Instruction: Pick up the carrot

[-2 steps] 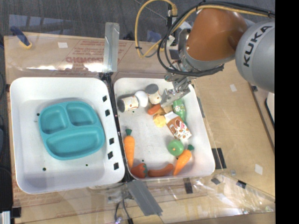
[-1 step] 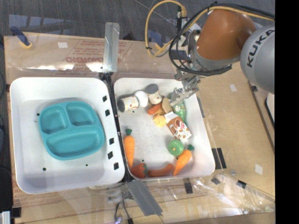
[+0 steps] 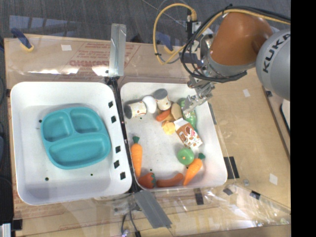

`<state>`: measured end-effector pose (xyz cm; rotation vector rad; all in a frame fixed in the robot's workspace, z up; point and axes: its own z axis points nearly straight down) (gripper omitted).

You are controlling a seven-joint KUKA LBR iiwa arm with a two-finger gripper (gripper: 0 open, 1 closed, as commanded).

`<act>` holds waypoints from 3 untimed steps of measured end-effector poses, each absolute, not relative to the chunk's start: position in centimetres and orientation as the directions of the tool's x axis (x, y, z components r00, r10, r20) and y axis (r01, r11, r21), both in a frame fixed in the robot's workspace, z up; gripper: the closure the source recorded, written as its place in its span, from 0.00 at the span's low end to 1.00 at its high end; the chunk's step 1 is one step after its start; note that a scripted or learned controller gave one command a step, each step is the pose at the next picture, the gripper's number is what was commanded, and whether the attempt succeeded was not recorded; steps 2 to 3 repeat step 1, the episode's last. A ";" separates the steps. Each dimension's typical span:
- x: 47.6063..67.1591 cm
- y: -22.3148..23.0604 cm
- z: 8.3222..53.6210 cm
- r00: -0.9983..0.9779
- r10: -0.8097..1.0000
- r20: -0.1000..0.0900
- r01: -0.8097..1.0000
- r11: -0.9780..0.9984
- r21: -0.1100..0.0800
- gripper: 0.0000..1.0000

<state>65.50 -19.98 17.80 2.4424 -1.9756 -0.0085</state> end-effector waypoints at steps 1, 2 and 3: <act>65.8 -20.0 16.6 0.390 -0.921 -0.005 -0.921 -0.390 0.003 1.00; 65.8 -20.0 16.6 0.390 -0.921 -0.005 -0.921 -0.390 0.003 1.00; 65.8 -20.0 16.6 0.390 -0.921 -0.005 -0.921 -0.390 0.003 1.00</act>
